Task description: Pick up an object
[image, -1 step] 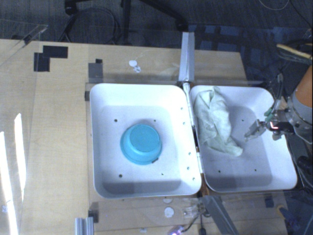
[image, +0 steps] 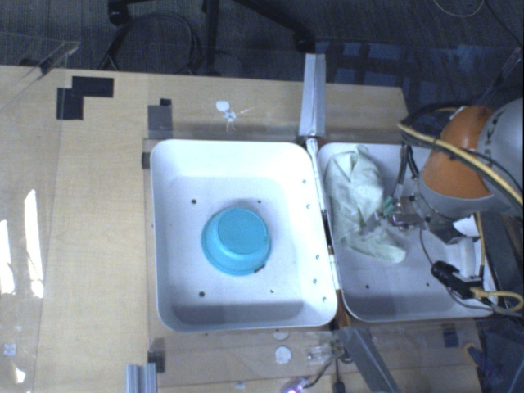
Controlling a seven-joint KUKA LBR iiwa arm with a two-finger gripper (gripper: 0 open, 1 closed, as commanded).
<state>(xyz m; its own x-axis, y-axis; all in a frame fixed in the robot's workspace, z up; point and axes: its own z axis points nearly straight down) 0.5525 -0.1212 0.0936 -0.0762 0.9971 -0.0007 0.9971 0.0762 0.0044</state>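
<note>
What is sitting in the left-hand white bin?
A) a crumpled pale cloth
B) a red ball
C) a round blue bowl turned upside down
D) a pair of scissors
C: a round blue bowl lies near the middle of the left bin, and it seems to be bottom up. The crumpled pale cloth is in the right bin, beside the arm.

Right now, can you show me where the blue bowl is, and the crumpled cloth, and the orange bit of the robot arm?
blue bowl [image: 237,240], camera view, middle of its upturned base.
crumpled cloth [image: 355,199], camera view, middle fold.
orange band [image: 455,162], camera view, its rounded top.
</note>
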